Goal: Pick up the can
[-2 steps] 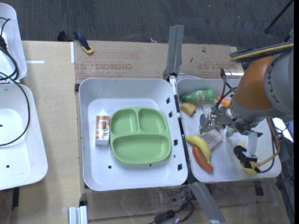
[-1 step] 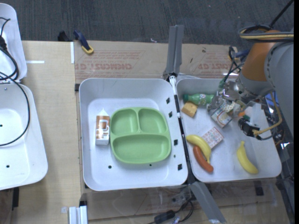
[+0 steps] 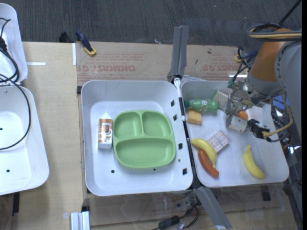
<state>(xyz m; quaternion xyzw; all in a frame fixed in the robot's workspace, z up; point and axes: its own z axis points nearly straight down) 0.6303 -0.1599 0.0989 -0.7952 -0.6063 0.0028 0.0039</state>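
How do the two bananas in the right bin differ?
The banana by the divider lies against the hot dog; the banana near the right wall lies alone. The first slants down to the right with a darker tip; the second curves more upright. Both are yellow and lie flat.

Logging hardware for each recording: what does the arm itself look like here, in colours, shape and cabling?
The arm is a rounded grey body with a broad orange band above the wrist. Black cables loop around the top of it and trail beside the wrist. The hand is a small grey metal piece, too cluttered to describe further.
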